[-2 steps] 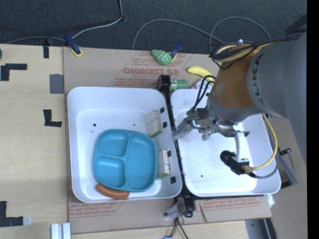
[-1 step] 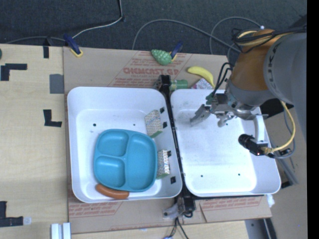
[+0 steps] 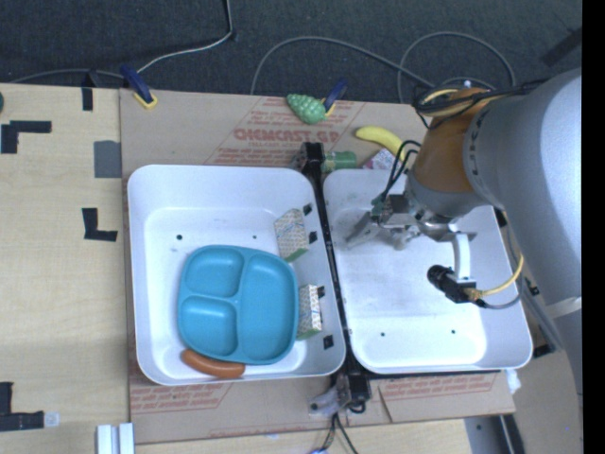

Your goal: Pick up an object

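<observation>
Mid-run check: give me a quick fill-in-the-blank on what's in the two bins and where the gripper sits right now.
1. The blue divided plate lies in the ____ bin.
2. The sausage lies against the plate's ____ edge.
3. The gripper hangs over the ____ bin.
4. The banana lies on the ____, outside both bins.

Missing words: left; near (bottom); right; cardboard

arm [image 3: 544,149]: grey, bulky | wrist band: orange | cables: yellow and black | pincer [image 3: 364,227]: grey metal
</observation>
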Motion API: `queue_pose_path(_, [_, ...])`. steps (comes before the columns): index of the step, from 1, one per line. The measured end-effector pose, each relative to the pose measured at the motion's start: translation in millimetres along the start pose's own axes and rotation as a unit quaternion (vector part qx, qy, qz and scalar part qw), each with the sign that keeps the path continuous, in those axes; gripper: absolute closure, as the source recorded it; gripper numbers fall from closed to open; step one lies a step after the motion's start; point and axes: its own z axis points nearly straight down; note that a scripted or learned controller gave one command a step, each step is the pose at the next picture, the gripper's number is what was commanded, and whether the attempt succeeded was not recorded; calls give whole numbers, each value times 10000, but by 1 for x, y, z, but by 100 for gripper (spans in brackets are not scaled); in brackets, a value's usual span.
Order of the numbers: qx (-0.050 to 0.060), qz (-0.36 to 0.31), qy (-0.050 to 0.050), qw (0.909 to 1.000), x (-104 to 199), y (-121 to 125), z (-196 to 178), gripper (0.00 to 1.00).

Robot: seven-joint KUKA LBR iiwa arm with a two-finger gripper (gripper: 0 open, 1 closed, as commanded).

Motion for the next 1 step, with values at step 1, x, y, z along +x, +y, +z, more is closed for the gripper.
queue_pose_path(1, [19, -4, -2, 10000, -22, 49, -34, 0])
